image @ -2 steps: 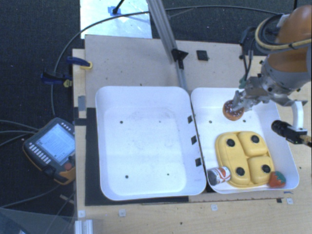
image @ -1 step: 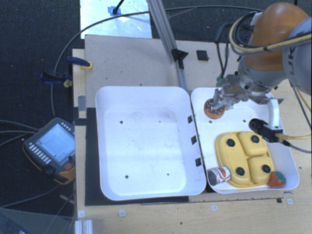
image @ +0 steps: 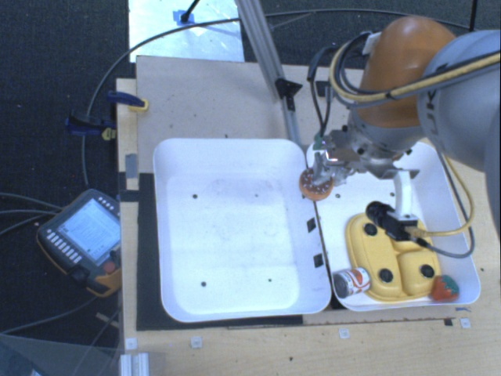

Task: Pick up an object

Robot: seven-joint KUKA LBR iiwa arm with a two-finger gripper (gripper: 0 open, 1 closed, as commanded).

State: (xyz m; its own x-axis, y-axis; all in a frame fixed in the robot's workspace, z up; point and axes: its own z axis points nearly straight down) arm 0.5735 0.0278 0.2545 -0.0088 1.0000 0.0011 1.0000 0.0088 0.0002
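Brown ridged round disc point(image: 315, 185) gripped in metal claw point(image: 321, 171), over smooth white bin rims point(image: 309, 210), glossy yellow moulded toy point(image: 391, 261) nearby

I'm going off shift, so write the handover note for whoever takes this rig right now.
Gripper: low over the seam between the two bins, at the right bin's left edge, with a small round brown object at its tip. Whether the fingers are closed on it cannot be told.
Right bin: yellow toy with black knobs, a small can lying at its left, a red strawberry-like piece in the near right corner.
Left bin: nothing has been placed there.
Done: arm is at the brown object.
Left: confirm the grasp and lift.
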